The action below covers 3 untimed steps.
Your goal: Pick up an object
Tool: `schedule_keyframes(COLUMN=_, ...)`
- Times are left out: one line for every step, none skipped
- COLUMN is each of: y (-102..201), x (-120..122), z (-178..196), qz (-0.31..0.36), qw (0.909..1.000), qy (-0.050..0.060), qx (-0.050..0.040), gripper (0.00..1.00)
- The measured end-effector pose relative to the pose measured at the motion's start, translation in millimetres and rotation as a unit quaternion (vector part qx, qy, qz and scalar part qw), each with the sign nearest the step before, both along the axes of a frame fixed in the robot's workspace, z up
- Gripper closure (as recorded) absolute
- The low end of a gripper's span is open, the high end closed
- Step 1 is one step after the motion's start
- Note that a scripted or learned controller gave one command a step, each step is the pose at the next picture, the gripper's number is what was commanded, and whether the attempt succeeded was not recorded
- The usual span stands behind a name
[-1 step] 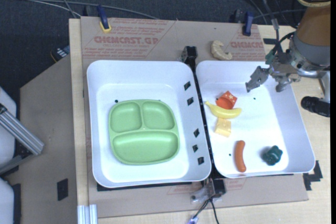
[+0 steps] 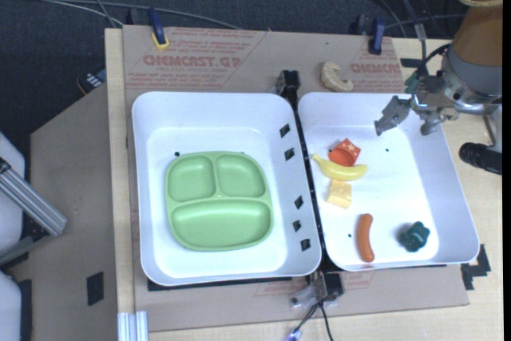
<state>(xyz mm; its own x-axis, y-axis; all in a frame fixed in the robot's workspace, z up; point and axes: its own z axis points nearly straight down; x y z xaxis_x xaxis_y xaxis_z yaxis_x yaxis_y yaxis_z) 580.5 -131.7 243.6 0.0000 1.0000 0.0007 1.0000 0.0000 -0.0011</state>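
The right bin (image 2: 447, 188) holds a red piece (image 2: 346, 152), a yellow banana (image 2: 341, 168), a pale yellow block (image 2: 341, 194), an orange sausage (image 2: 365, 236) and a dark green piece (image 2: 413, 236). My gripper (image 2: 411, 116) hangs over the far part of that bin, up and to the right of the red piece. Its two fingers (image 2: 390, 116) stand spread apart with nothing between them. The left bin (image 2: 152, 124) holds a green divided plate (image 2: 219, 200).
A beige toy (image 2: 336, 76) lies on the cardboard behind the bins. Blue clamps (image 2: 158, 31) hold the board's far edge. Black clips (image 2: 288, 82) sit along the seam between the bins. Cables run across the dark floor behind.
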Motion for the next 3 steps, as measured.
schedule_keyframes(y=4.1, x=-4.9, z=-62.2, qz=0.000, qw=1.0000, qy=0.004, qx=0.0011, gripper=0.00)
schedule_keyframes(y=5.4, x=-9.0, z=-125.8, qz=0.000, qw=1.0000, qy=0.004, qx=0.0011, gripper=0.00)
schedule_keyframes(y=7.8, x=-5.3, z=-153.5, qz=0.001, qw=1.0000, qy=-0.002, qx=0.0035, gripper=0.00)
